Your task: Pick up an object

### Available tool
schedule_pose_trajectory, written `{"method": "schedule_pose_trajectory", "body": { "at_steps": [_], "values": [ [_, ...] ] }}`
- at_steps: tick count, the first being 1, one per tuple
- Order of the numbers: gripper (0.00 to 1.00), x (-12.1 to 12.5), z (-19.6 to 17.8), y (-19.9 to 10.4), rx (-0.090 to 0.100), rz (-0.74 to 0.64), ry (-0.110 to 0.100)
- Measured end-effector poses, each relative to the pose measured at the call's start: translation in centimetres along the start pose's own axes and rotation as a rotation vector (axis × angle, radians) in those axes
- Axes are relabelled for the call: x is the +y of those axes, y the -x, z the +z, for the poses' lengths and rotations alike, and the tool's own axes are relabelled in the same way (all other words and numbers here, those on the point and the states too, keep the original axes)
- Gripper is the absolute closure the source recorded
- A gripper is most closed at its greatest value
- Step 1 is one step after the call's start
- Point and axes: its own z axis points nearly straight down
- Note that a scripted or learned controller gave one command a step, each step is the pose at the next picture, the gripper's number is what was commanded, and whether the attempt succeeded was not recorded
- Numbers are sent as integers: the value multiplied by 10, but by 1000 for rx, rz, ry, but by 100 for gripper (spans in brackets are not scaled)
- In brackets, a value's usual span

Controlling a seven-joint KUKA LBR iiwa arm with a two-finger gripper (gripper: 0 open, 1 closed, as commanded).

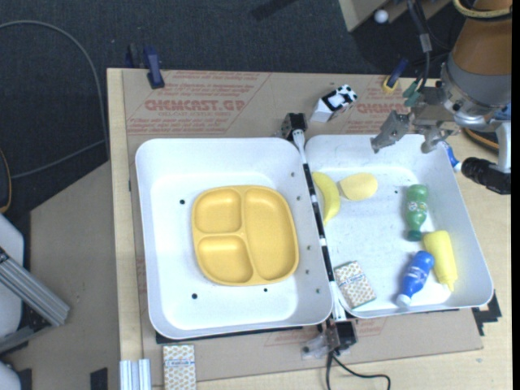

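We see the pincer hanging over the far rim of the right bin, at about one o'clock in the camera view, its two fingers spread apart with nothing between them.

No object is named, so we judge by nearness. The closest candidates lie at roughly seven o'clock from the pincer: a pale yellow lump and, just beside it against the divider, a banana whose long axis runs about twelve to six. At six o'clock from the pincer stands a green bottle, its long axis also twelve to six, with a yellow bottle and a blue bottle further on towards five o'clock, those two touching or nearly so. A small patterned box sits at the near edge, well apart.

The left bin bears a yellow divided plate.

We think the green bottle offers the straightest descent, though the fingers would need to close across its narrow width.
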Motion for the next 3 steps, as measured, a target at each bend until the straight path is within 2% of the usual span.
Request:
{"method": "schedule_pose_trajectory", "body": {
  "at_steps": [1,2,3],
  "values": [
    [0,37,95,26,0,1,-1],
    [0,23,188,2,0,0,0],
    [0,54,187,17,-2,-1,3]
  ]
}}
